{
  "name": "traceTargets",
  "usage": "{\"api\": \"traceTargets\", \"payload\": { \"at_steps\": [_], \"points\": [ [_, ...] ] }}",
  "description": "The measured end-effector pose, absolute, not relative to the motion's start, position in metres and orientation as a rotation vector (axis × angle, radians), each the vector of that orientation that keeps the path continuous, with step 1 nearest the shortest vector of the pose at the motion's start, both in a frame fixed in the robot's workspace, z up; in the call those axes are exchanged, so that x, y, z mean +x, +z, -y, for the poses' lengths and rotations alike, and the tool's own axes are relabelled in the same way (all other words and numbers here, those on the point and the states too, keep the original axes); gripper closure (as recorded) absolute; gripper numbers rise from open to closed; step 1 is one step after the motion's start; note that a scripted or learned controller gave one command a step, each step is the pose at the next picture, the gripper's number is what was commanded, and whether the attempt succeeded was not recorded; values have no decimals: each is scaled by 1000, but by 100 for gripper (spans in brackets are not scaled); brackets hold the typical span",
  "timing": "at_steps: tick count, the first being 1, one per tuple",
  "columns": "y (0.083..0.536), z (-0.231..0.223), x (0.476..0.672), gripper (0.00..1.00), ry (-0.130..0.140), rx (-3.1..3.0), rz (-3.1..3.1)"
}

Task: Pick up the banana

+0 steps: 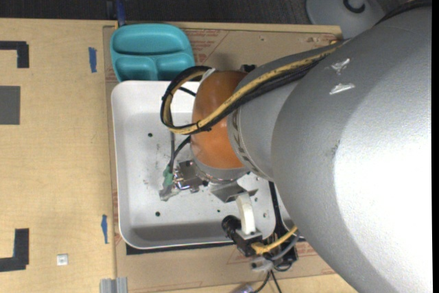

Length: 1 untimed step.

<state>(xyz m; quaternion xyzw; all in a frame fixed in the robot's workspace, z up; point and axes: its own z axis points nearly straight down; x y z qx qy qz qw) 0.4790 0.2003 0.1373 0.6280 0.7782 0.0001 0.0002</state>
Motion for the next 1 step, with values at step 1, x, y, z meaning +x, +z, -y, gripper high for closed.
{"api": "traceTargets", "payload": {
  "at_steps": [1],
  "points": [
    [100,-216,495,0,-1,2310,-2129]
  ]
}}
